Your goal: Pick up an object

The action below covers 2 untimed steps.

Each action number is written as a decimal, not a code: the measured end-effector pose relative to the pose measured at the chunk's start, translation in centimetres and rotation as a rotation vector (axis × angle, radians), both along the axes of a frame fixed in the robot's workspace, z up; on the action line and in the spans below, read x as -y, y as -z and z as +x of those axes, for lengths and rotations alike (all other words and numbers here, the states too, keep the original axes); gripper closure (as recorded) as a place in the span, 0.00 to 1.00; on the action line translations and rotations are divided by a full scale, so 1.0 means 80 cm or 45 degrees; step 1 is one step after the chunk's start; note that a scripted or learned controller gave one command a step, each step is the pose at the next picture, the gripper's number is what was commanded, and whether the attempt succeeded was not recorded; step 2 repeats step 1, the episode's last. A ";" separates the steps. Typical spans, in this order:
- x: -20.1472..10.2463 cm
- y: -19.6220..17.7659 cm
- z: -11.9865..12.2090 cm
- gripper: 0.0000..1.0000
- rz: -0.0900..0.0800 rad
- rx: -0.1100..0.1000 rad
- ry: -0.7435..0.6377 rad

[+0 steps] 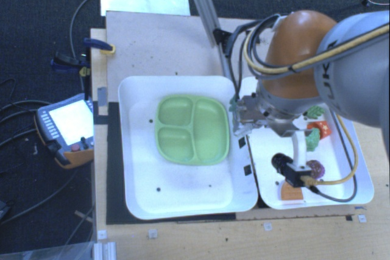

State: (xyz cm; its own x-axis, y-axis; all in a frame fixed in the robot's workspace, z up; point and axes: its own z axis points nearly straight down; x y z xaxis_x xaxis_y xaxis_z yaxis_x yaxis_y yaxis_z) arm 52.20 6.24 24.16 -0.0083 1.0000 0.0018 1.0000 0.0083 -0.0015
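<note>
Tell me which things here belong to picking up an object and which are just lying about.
For the job: gripper; green toy, red-orange toy, purple piece and orange flat piece in the right bin; green divided plate in the left bin.
Lying about: teach pendant on the floor, blue clamp at the bench edge, loose cables.

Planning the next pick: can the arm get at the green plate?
Probably yes: the plate lies uncovered in the left bin, and the arm hangs right beside it, over the right bin.
</note>
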 end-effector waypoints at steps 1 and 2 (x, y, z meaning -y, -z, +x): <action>0.003 -0.001 0.001 0.00 -0.001 0.003 0.006; 0.003 -0.001 0.001 0.00 -0.001 0.003 0.006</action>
